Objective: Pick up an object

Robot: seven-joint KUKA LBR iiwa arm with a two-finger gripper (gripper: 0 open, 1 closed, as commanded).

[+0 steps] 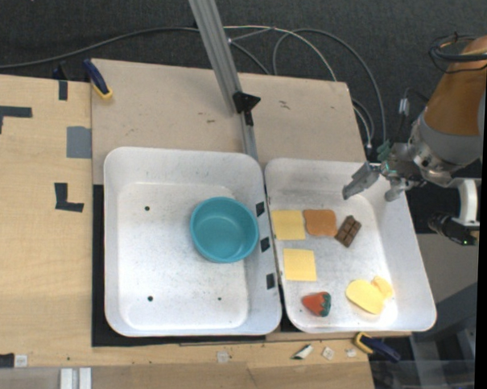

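While the arm reaches in over the far right corner of the right bin (403, 237), its gripper (377, 183) hangs with the two fingers spread apart, nothing between them. One finger (358, 185) angles down toward the bin floor; the other sits nearer the wrist.

Landmark: chocolate piece (349, 230), lying on the bin floor just below and a little left of the gripper, apart from it.
- Brown cookie-like piece (319, 223): just left of the chocolate, nearly touching.
- Yellow cheese slice (289, 225): left of the cookie, touching it.
- Second yellow slice (300, 265): below-left of the chocolate.
- Strawberry (318, 303): well below, near the front rim.
- Yellow lumpy piece (368, 295): below the chocolate, front right.
- Teal bowl (223, 229): well left, upright in the left bin (136, 249).
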